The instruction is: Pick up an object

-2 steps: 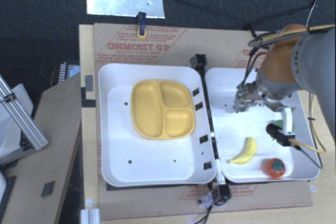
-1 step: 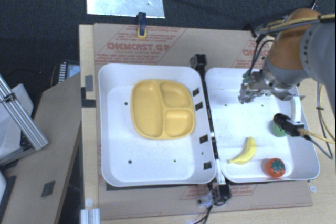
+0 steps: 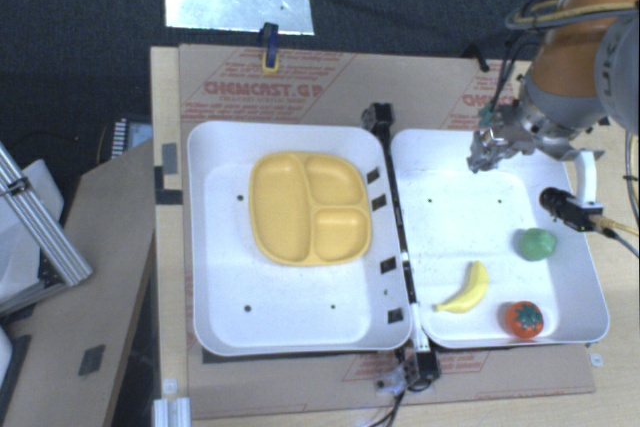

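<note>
In the right bin [image 3: 440, 205] lie a yellow banana [image 3: 466, 288], a green ball-like fruit [image 3: 537, 244] and a red-orange tomato-like fruit [image 3: 523, 318], all toward the near right part. My gripper [image 3: 486, 155] hangs over the far edge of that bin, well away from the three items and above its bare upper part. Nothing shows between its fingers.
The left bin [image 3: 220, 295] carries a yellow divided plate [image 3: 308, 207]. A black clip strip [image 3: 390, 215] runs between the two bins. A black cable fitting [image 3: 568, 207] of the arm hangs over the right bin's right side. Cardboard [image 3: 300, 80] lies under both bins.
</note>
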Available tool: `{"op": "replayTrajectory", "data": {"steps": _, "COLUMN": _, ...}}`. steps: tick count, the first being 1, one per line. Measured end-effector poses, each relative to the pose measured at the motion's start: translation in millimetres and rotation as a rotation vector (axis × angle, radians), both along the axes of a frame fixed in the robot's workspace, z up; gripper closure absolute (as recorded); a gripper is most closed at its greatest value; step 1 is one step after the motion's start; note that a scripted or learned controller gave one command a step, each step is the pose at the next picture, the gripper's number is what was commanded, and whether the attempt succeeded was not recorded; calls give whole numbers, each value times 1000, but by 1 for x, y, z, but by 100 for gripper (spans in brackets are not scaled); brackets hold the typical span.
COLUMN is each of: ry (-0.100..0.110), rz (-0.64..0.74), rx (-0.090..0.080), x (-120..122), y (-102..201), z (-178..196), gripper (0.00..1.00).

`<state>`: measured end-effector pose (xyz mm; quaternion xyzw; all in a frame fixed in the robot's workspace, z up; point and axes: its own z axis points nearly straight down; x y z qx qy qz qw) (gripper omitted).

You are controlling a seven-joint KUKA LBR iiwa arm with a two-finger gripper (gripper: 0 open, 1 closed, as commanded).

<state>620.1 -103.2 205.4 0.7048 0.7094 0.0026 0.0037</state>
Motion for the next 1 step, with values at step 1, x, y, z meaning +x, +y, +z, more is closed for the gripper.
{"op": "replayTrajectory", "data": {"steps": 1, "ry": 0, "rz": 0, "rx": 0, "x": 0, "y": -1, "z": 65, "gripper": 100}}
